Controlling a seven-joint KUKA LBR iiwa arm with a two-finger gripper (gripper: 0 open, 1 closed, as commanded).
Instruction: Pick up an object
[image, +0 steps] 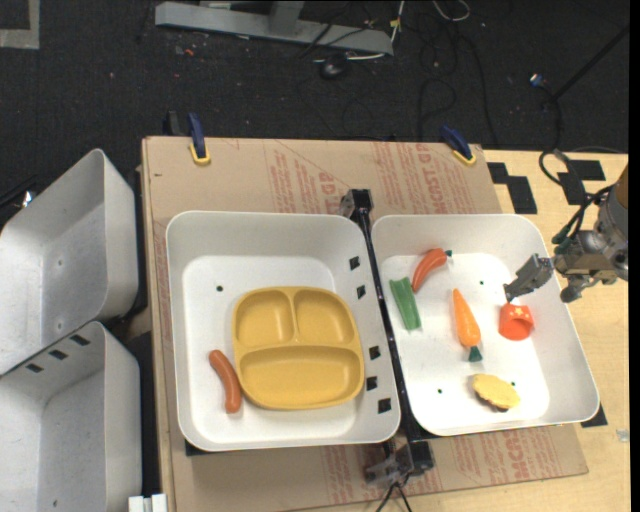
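Observation:
The right bin (575, 375) holds a red tomato-like piece (515, 322), an orange carrot (466, 317), a green pod (405, 303), an orange-red sausage (430, 265) and a yellow lumpy piece (496, 392). My gripper (550, 284) hangs over the bin's right rim, just above and to the right of the red piece. It is open, one finger (526, 277) pointing down toward the red piece, and nothing sits between the fingers.
The left bin (190, 300) carries a yellow divided plate (297, 347) with a brown sausage (226, 380) beside it on the left. Two white tubs (60, 260) stand off the bench at the far left. A black divider (378, 300) separates the bins.

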